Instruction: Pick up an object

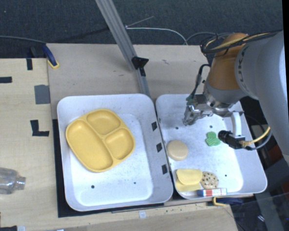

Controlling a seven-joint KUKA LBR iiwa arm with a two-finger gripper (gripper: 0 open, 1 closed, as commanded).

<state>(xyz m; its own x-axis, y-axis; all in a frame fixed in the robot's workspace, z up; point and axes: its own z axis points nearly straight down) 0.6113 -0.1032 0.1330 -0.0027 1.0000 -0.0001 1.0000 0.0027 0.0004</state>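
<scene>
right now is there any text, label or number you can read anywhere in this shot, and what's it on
None can be read.
The strip at the right bin's front edge has red and blue marks, too small to read.
The clear bottle on the bench shows no readable label.

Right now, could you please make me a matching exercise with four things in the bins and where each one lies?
Things:
1. yellow tray
2. green piece
3. cookie
4. beige disc

Places:
a. right bin, near front edge, beside a yellow block
b. left bin
c. right bin, close to the divider between bins
d. right bin, below the hand, toward the arm's side

Pairs: 1-b, 2-d, 3-a, 4-c
</scene>
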